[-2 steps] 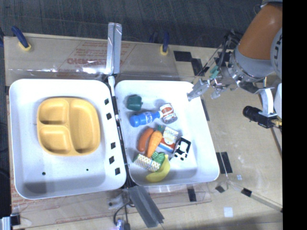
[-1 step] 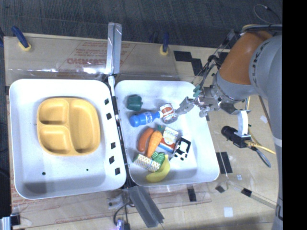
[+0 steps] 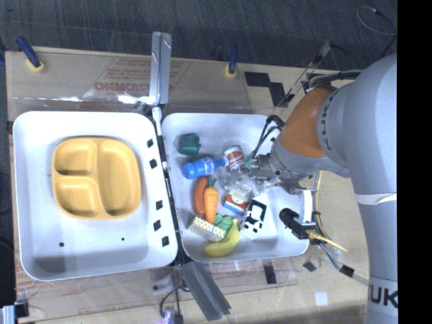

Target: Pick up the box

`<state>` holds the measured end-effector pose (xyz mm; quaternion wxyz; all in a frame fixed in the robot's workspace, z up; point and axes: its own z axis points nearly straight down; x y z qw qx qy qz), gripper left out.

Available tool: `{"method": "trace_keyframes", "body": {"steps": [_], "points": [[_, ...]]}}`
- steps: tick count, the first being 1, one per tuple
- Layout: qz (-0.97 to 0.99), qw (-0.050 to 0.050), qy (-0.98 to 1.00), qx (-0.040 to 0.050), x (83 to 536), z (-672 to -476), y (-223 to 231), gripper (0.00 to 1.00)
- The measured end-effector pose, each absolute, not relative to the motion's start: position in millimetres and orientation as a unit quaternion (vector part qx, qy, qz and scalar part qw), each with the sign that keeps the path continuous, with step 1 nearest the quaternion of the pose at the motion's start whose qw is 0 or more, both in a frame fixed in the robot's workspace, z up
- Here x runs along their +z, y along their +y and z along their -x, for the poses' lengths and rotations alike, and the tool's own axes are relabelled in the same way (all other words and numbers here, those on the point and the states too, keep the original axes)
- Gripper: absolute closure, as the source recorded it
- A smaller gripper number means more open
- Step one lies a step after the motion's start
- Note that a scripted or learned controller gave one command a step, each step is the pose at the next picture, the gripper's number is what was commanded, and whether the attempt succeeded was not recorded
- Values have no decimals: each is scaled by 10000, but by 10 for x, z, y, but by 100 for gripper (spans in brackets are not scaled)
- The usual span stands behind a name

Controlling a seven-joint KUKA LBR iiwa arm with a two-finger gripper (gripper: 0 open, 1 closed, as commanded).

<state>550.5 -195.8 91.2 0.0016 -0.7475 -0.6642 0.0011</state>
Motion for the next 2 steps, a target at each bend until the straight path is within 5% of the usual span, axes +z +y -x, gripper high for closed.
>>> {"method": "trace_keyframes", "body": {"steps": [1,2], "points": [[7462,21,-6657,14,1012,-5507,-1955,100],[7362,9,-6768,5,2247,-5243,-1632,100]]}}
